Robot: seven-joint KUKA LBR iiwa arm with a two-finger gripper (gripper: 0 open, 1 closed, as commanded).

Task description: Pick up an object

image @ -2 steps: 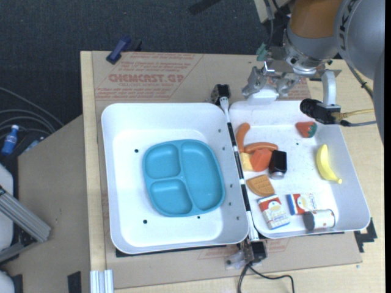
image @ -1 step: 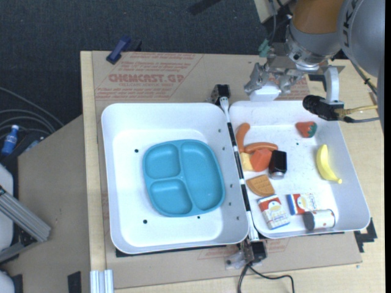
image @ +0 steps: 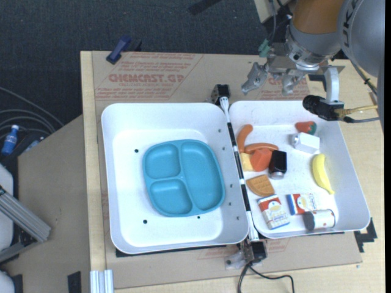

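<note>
My gripper point(image: 271, 83) hangs above the far rim of the right bin point(image: 351, 182), open, with nothing between its grey fingers point(image: 252, 83). Below it the right bin holds several small items. An orange sausage point(image: 244, 136) lies near the divider beside an orange-red piece point(image: 263, 155) and a black box point(image: 278, 162). A yellow banana point(image: 321, 173) lies along the right side. At the far right are a red fruit point(image: 305, 127) and a white block point(image: 305, 142). Toward the front are a tan cracker point(image: 261, 185), two small cartons point(image: 273, 212) and a white tube point(image: 321, 219).
The left bin point(image: 122, 139) holds a blue divided plate point(image: 183, 177). A black clip point(image: 220, 93) sits at the far end of the divider between the bins. A black camera part point(image: 317, 107) sticks out from the wrist over the right bin's far corner.
</note>
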